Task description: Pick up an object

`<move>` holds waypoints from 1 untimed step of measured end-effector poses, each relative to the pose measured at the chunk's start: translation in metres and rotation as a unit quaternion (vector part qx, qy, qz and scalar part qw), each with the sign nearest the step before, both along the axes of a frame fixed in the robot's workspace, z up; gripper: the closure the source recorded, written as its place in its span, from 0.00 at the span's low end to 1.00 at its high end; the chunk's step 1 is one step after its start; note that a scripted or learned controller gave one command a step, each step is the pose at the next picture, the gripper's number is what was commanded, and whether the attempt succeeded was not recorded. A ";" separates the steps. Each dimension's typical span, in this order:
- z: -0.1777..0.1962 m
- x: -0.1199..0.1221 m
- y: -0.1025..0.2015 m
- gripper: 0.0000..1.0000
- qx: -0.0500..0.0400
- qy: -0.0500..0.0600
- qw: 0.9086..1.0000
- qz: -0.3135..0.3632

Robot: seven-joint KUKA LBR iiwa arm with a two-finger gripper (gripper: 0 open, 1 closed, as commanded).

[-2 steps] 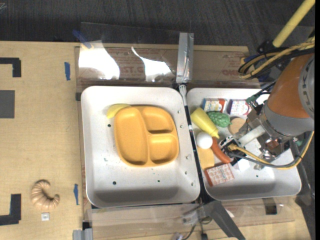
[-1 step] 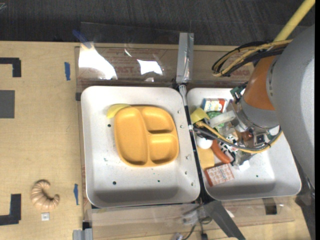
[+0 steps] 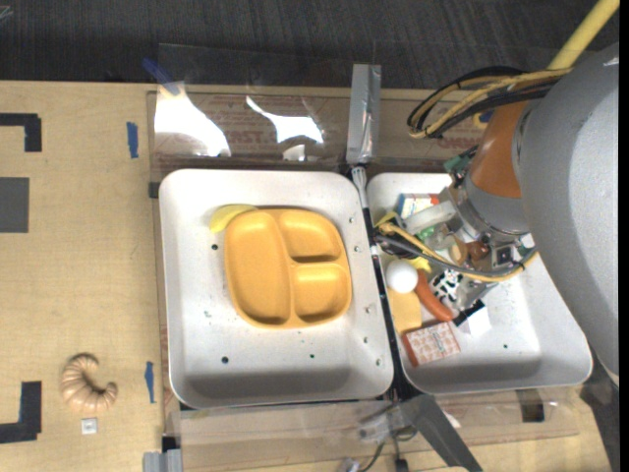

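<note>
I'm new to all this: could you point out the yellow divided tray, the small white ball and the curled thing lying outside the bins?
Yellow divided tray [image 3: 287,265], camera view, its central ridge.
White ball [image 3: 401,278], camera view, its middle.
Curled tan object [image 3: 86,383], camera view, its coiled body.

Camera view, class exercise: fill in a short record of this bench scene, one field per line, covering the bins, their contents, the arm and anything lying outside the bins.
left bin: holds a yellow divided tray
right bin: holds a clutter of small items, including a white ball and a red-patterned packet
arm: reaches in from the right, over the right bin
gripper: low among the clutter; finger state not clear
outside bins: a tan curled object on the bench, left
</note>
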State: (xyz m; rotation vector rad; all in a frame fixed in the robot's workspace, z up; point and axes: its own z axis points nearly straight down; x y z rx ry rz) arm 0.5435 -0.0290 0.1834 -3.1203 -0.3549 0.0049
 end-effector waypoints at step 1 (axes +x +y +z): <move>0.000 0.007 0.003 0.00 0.000 0.000 1.000 -0.012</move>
